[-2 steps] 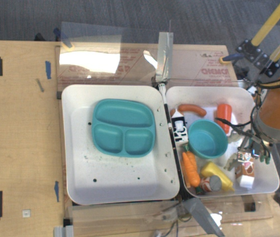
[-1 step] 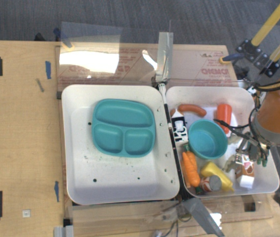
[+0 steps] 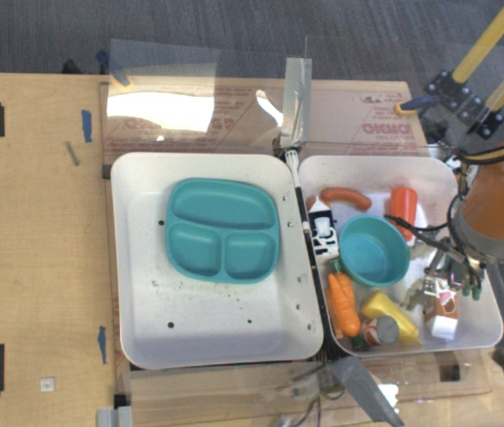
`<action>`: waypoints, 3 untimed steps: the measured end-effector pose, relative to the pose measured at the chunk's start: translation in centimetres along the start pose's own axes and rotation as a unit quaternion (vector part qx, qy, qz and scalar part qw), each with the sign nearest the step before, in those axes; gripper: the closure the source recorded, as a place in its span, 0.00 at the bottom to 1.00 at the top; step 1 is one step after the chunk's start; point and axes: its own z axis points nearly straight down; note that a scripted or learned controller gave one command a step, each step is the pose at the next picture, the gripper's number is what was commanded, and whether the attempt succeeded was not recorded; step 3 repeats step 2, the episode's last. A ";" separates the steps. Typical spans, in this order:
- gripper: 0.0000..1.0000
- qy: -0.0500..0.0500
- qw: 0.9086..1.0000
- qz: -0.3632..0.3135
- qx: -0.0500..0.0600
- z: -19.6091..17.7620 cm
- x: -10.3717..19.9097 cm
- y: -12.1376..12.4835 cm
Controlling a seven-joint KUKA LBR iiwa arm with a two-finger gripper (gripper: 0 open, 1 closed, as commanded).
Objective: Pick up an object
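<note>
My gripper (image 3: 436,285) hangs low over the right side of the right bin (image 3: 490,331), under the orange band of the arm (image 3: 500,205). Just below it lies a small red and white carton (image 3: 445,312); whether it is held is unclear. To its left stand a teal bowl (image 3: 373,250), a yellow piece (image 3: 385,308), an orange carrot (image 3: 344,305) and a small can (image 3: 381,331). At the back of the bin lie a sausage (image 3: 345,197) and an orange-red cylinder (image 3: 402,206).
The left bin (image 3: 136,265) holds a teal divided plate (image 3: 223,229). A black and white item (image 3: 323,231) sits against the wall between the bins. Cables (image 3: 425,234) run from the arm over the bowl's right rim. Clear panels stand behind both bins.
</note>
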 end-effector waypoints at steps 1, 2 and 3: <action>0.00 -0.004 1.000 -0.021 0.002 0.1 -0.6 0.2; 0.00 -0.005 1.000 -0.007 0.001 0.1 -0.6 0.3; 0.00 -0.005 1.000 -0.007 0.001 0.1 -0.6 0.3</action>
